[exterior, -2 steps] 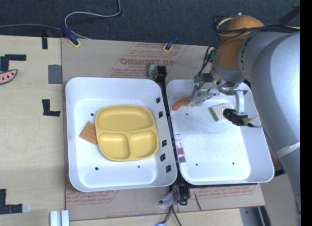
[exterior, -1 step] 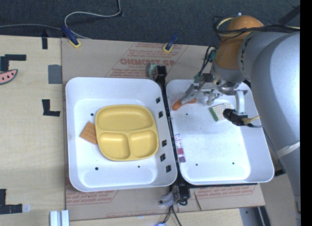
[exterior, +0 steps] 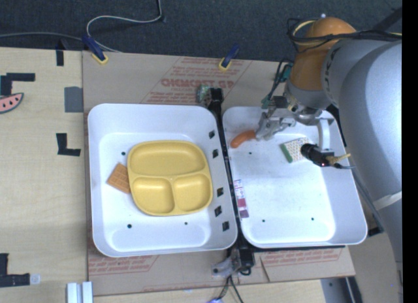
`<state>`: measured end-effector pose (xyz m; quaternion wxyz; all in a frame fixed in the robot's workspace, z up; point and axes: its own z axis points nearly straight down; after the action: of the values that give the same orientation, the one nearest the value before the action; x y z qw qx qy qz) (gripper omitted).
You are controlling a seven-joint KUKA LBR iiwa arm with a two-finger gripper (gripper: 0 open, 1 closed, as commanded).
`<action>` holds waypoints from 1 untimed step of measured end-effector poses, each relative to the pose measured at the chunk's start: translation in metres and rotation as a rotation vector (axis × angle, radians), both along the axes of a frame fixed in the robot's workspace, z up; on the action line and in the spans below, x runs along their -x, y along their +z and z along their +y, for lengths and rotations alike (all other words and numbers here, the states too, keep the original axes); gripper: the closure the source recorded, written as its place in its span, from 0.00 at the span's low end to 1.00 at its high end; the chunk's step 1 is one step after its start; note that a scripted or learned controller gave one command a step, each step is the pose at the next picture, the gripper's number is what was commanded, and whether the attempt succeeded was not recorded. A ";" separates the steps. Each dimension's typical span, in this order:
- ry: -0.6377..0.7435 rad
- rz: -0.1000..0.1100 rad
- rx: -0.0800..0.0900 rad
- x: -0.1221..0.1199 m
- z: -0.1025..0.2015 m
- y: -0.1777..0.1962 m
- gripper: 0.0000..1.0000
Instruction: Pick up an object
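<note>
Gripper (exterior: 266, 132): low over the far part of the right bin, at the end of the grey arm that reaches in from the right; its metal fingers point down and to the left. Whether they are spread or closed cannot be told at this size, and nothing is seen between them.
Arm (exterior: 366, 93): large grey body along the right side, orange band (exterior: 317, 50) above the wrist, dark cables running across it.
Carrot-like piece (exterior: 243, 139): small, orange, elongated, lying on the floor of the right bin near its far-left corner, just beside the gripper's tips; contact cannot be confirmed.
Green-edged card (exterior: 292, 149): small pale item with a green edge, lying flat in the right bin, to the right of the gripper and near a black part of the tool.
Right bin (exterior: 294, 223): shallow, white; a strip label lies along its left wall.
Left bin (exterior: 111, 230): shallow, white, touching the right bin along the centre line.
Yellow plate (exterior: 170, 176): divided into three compartments, sitting in the middle of the left bin.
Brown tile (exterior: 119, 178): flat, tan, partly tucked under the plate's left edge.
Bench (exterior: 39, 197): light wood with cardboard under both bins, black tape marks at the left.
</note>
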<state>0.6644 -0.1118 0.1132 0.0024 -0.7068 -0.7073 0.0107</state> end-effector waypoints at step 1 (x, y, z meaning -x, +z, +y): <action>0.000 0.000 0.001 0.000 0.000 0.000 0.00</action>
<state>0.6643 -0.1119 0.1130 0.0023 -0.7068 -0.7073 0.0109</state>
